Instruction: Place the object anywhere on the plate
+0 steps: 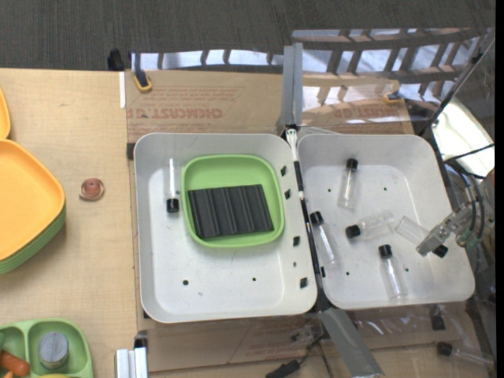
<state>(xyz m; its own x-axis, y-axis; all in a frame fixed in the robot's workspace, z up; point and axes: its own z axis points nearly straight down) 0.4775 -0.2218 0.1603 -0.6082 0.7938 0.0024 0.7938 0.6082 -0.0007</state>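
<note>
A green square plate (194, 181) sits in the left bin (228, 290) with a black ribbed mat (228, 211) lying on it. One clear vial with a black cap (171, 186) lies left of the plate on the bin floor. The right bin (370, 294) holds several more capped vials: one near the back (347, 181), one by the left wall (323, 239), one in the middle (370, 228) and one toward the front (391, 270). My gripper (435, 241) is low at the right bin's right wall, beside another clear vial (409, 228).
Stacked orange plates (27, 199) and a small red knob (92, 187) lie on the wooden table to the left. A green divided tray (31, 345) sits at the front left corner. Cardboard (205, 109) lies behind the bins and cables (472, 227) hang at the right.
</note>
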